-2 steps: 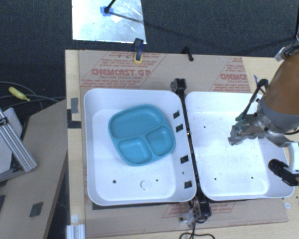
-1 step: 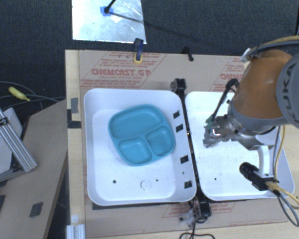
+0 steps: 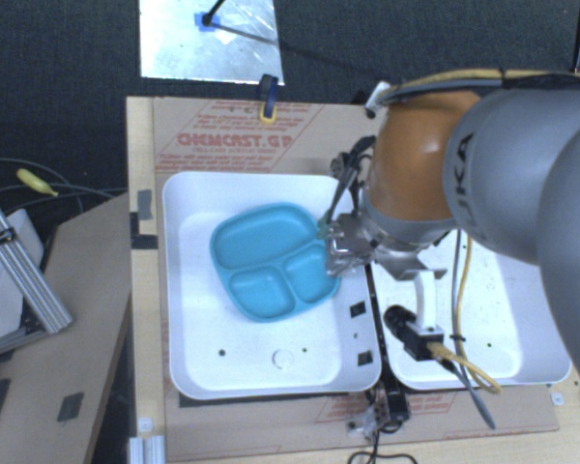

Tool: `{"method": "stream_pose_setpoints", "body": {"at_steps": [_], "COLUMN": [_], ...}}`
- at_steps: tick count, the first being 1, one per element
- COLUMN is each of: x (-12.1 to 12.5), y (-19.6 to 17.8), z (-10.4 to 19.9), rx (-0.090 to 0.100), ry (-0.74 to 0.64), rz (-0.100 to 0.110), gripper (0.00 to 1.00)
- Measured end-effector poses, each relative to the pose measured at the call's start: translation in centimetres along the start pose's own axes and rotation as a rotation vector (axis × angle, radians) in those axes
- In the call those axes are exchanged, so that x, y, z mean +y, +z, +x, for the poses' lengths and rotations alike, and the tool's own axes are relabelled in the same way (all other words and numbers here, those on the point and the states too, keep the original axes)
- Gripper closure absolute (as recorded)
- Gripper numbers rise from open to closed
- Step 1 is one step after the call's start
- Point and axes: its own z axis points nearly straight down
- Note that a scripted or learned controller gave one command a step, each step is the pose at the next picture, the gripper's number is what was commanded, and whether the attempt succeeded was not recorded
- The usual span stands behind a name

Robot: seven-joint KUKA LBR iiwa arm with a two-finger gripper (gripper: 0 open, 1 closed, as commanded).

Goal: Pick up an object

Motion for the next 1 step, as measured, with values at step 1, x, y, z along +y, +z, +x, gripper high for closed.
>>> {"method": "stream_pose_setpoints", "body": {"at_steps": [1], "x": [-2.72], "y": [-9.61], "z": [3.39], "rx": [0.001], "ry": [0.005], "rz": [-0.006], "gripper": [1.0]}}
